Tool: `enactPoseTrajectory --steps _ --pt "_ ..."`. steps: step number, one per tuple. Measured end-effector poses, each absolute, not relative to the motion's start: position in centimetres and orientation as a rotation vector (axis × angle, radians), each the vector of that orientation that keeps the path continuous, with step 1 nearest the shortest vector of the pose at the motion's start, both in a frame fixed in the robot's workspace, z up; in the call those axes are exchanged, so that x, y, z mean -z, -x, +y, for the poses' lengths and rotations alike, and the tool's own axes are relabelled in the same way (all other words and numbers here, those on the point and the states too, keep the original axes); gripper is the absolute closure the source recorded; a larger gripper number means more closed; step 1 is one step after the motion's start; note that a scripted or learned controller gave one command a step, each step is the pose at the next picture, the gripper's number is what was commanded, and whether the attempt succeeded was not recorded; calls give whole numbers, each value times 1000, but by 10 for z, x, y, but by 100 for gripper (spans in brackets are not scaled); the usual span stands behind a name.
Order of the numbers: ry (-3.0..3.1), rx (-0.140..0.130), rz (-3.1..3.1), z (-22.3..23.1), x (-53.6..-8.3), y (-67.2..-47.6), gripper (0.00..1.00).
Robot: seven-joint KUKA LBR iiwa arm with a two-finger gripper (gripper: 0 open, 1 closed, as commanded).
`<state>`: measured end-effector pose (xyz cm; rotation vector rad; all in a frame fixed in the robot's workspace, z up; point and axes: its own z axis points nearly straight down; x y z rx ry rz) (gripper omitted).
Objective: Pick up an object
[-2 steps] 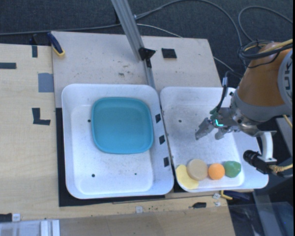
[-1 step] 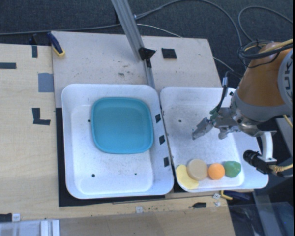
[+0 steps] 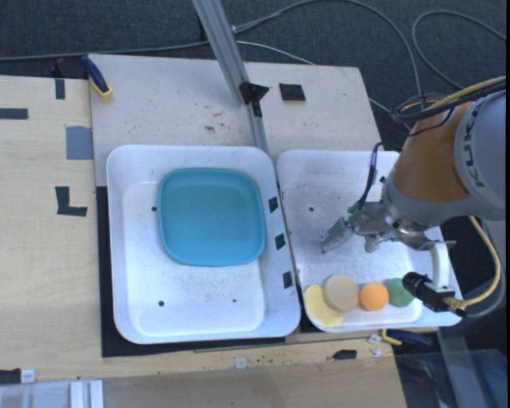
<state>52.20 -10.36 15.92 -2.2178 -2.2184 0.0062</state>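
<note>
My gripper (image 3: 350, 243) hangs over the middle of the right bin (image 3: 323, 185), its two fingers spread open with nothing between them. Just below it, along the bin's front edge, lie a tan round disc (image 3: 341, 293), a yellow flat piece (image 3: 316, 307) partly under the disc, an orange ball (image 3: 374, 297) and a green object (image 3: 399, 292). The gripper is above and apart from all of them. The grey arm with its orange band (image 3: 429, 164) reaches in from the right.
The left bin (image 3: 136, 313) holds a blue square plate (image 3: 211, 216). A metal pole (image 3: 229, 49) slants down to the divide between the bins. Cables run over the dark floor at the back right.
</note>
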Motion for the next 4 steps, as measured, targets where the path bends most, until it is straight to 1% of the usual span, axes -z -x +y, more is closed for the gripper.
enactPoseTrajectory --steps 1,2,3,4 --pt "2218 -5 -2220 -96 -113 -524 0" --pt "2222 0 -2223 -96 -89 -525 0" --pt "2224 2 -2223 -96 -101 -525 100" --pt "2223 5 -2225 -91 -160 -532 100"
